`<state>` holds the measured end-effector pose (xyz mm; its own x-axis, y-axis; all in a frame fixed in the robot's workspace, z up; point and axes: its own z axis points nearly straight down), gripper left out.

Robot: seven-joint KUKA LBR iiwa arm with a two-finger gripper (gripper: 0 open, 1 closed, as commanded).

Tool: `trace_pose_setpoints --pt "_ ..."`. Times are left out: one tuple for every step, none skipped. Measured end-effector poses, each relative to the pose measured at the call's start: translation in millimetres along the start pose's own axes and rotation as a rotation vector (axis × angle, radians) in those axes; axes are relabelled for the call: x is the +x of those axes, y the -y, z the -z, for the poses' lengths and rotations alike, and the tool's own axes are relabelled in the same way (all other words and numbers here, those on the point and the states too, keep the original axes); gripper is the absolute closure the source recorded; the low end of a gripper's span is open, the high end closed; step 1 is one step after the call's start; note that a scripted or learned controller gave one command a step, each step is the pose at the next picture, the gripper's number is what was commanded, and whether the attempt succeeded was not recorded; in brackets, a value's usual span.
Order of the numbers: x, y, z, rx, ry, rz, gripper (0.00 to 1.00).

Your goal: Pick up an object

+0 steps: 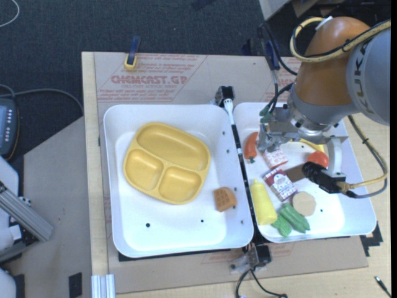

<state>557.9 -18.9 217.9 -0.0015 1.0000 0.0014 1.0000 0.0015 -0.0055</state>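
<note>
target: likely the packet (275, 160), red and white, flat in the upper middle of the right bin (347, 211). This is a guess, since it lies closest under the gripper.
gripper (267, 143): low over the packet's upper left edge. The wrist hides its opening, so its state can't be told, and nothing is seen held.
why there: most items crowd the bin's left half, so the arm leans in over that side.
orange piece (250, 146): just left of the gripper, by the bin wall. It could get bumped.
second packet (280, 185): touches the target from below and may drag along.
red ball (317, 158): to the right, near.
yellow bottle (263, 202), green toy (291, 220), tan disc (304, 202): lower down, out of the way.
left bin (180, 230): holds the plate (166, 162) and the brown cube (225, 198), well apart and no obstacle.
</note>
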Motion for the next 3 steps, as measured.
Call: trace_pose_setpoints --pt "10 7 -2 -0.002 0.0 0.0 1.0" --pt "12 -1 13 -0.009 0.001 0.0 1.0" --pt "-6 0 7 -0.003 0.002 -0.004 1.0"
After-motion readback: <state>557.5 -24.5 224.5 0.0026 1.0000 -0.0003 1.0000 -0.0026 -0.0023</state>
